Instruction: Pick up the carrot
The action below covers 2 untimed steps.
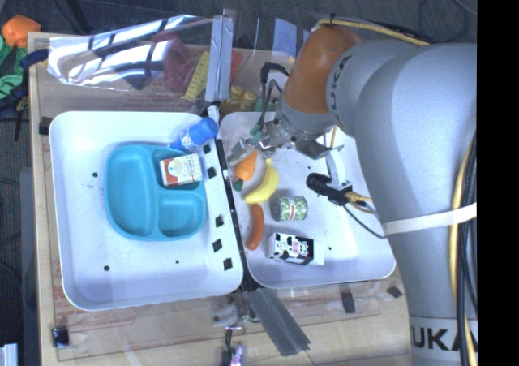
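The carrot [246, 167], short and orange with a bit of green at its upper end, lies in the right bin [357, 259] near its left wall, touching a yellow banana [262, 185]. My gripper [259, 142] hangs just above and to the right of the carrot's green end, at the end of the grey arm with its orange band [312, 72]. The wrist hides the gripper tips, and I cannot make out whether anything is between them.
The right bin also holds a green can [289, 208], an orange-red sausage-shaped piece [255, 226] and a black-and-white carton [292, 248]. In the left bin [73, 194] sit a blue divided tray [146, 202], a small red-and-white carton [182, 170] and a blue-capped bottle [197, 134].
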{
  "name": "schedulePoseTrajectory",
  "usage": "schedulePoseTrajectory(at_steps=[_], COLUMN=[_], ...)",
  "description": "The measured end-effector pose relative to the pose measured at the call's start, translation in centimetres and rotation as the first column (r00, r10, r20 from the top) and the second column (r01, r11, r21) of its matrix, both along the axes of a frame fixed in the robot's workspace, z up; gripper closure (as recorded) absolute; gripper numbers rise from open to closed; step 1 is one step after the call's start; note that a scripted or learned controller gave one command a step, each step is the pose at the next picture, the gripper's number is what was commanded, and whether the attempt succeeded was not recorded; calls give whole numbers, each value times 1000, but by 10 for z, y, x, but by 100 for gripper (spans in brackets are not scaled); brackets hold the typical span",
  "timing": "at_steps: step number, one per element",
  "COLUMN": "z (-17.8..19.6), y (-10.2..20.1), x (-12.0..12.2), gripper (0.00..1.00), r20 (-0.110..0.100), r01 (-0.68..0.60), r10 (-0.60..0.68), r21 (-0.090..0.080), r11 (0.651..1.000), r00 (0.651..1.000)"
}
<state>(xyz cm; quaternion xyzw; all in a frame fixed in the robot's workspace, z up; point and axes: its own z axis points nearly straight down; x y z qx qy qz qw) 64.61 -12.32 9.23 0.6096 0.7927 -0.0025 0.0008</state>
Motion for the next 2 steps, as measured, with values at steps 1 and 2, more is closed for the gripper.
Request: schedulePoseTrajectory(at_steps=[1,2], z=[9,99], y=[1,39], x=[0,11], gripper=[100,100], r20=[-2,-1], r01=[-4,301], r10=[4,-301], r21=[2,4], r11=[1000,954], r00=[1000,954])
